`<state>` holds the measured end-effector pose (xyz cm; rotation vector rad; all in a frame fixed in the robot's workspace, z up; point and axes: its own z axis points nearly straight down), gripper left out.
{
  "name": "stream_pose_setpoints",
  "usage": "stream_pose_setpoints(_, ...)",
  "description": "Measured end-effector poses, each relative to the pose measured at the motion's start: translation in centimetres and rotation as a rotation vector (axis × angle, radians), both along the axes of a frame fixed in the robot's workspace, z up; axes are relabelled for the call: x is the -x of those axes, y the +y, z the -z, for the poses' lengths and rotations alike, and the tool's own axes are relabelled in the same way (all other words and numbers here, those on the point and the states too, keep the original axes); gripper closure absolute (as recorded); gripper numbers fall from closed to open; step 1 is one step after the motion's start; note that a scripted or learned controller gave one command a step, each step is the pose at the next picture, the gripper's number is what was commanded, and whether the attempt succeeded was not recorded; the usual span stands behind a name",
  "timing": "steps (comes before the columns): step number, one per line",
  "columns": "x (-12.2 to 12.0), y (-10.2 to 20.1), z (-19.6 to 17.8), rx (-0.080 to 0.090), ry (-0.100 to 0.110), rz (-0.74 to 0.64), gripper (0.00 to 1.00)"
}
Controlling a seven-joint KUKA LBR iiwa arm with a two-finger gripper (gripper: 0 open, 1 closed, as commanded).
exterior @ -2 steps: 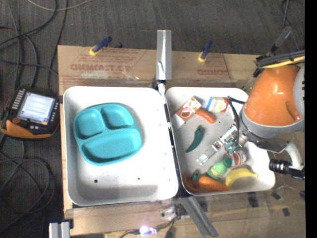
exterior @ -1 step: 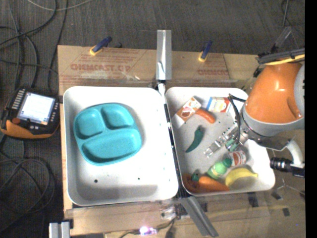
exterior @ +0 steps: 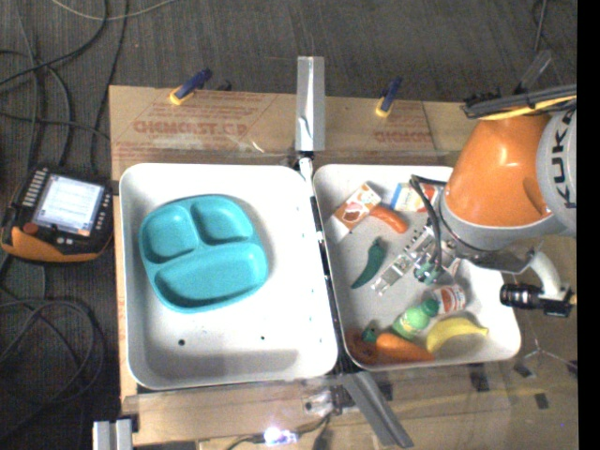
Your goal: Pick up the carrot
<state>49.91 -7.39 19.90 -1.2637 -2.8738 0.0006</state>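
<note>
The carrot (exterior: 401,348) is orange with a green top and lies along the front wall of the right bin (exterior: 328,251), beside a yellow banana (exterior: 457,334). My gripper (exterior: 398,265) hangs over the middle of that bin, behind the carrot and well apart from it. It is open, with nothing between its metal fingers (exterior: 413,245). The grey and orange arm (exterior: 502,181) covers the bin's right side.
The right bin also holds a green chili pepper (exterior: 369,262), an orange-red piece (exterior: 388,218), a small box (exterior: 356,204), a green bottle (exterior: 416,319) and a red-and-white can (exterior: 451,298). A teal divided plate (exterior: 202,251) lies in the left bin (exterior: 131,279).
</note>
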Motion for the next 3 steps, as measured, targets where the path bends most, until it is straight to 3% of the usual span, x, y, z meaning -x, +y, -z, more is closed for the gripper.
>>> stream_pose_setpoints(1,-4.1,6.9,1.7,-0.001,0.000,0.024,1.00)
stream_pose_setpoints(2,-3.2,13.8,0.8,-0.001,0.000,0.025,1.00)
stream_pose_setpoints(3,-0.1,20.4,6.1,0.001,0.004,0.189,1.00)
